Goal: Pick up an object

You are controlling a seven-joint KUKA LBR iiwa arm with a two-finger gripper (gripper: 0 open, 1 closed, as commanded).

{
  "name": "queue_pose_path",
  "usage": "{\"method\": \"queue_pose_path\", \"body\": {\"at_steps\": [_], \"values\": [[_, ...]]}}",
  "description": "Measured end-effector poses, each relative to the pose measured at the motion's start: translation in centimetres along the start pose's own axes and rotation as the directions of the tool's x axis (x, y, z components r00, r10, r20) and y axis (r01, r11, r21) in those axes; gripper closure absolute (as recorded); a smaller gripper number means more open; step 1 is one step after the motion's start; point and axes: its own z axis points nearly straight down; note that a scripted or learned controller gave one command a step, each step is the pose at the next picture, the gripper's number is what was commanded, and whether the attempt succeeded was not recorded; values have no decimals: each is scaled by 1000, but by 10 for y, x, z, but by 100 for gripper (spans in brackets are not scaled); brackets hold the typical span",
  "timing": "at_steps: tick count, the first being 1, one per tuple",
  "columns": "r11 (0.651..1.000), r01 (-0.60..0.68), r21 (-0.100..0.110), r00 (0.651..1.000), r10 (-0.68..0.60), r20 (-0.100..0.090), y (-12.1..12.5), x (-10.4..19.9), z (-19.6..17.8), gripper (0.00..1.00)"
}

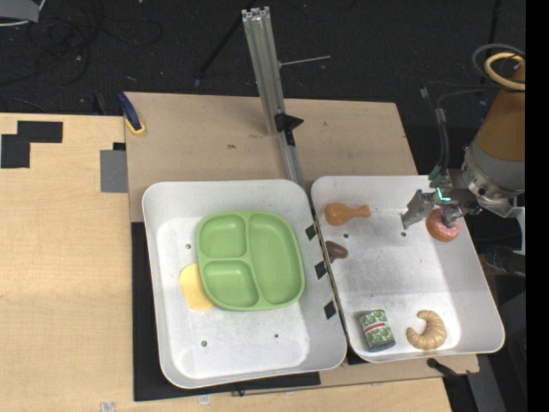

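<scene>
Five objects lie in the right bin [480, 292]: a chicken drumstick [346, 214] at 11 o'clock, a brown piece [335, 250] at 9, a green can [375, 330] at 6, a croissant [429, 329] at 5, a pink donut [445, 224] at 2. The gripper [426, 208] hangs beside the donut, fingers spread, holding nothing. One green divided plate [250, 259] and one yellow piece [194, 287] occupy the left bin [163, 213].

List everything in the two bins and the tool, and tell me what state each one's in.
Green divided plate: flat in left bin, covering part of a yellow piece.
Chicken drumstick: lying in right bin.
Brown piece: lying loose.
Green can: on its side.
Croissant: lying loose.
Pink donut: beside the tool.
</scene>
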Motion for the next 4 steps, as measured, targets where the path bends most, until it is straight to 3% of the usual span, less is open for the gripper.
{"method": "queue_pose_path", "body": {"at_steps": [1, 3, 4], "values": [[1000, 0, -3, 1000, 0, 1, 1, 0, -1, 0], [1000, 0, 2, 1000, 0, 0, 14, -7, 111, 0], [1000, 0, -9, 1000, 1, 2, 16, -7, 137, 0]]}}
